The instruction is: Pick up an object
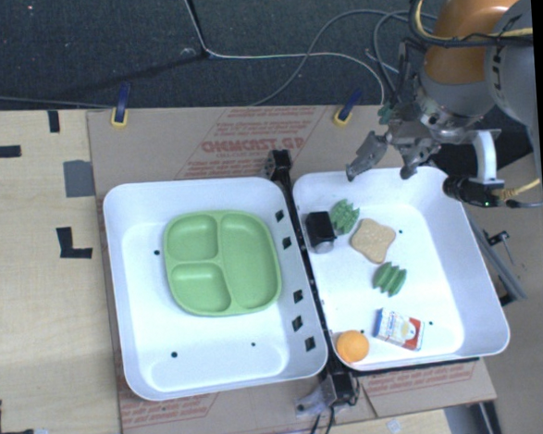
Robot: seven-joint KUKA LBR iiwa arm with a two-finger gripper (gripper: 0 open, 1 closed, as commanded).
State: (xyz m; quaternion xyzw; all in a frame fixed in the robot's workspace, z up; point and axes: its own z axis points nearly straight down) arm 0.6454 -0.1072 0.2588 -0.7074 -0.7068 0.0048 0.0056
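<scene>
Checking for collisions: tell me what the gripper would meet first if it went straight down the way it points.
Probably the bare white floor at the right bin's far edge. The gripper hangs open there; the tan bread slice lies nearer. Depth is unclear.

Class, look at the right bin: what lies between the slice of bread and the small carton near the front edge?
In the camera view, a green leafy toy vegetable lies between the bread slice and the carton, apart from both.
</scene>
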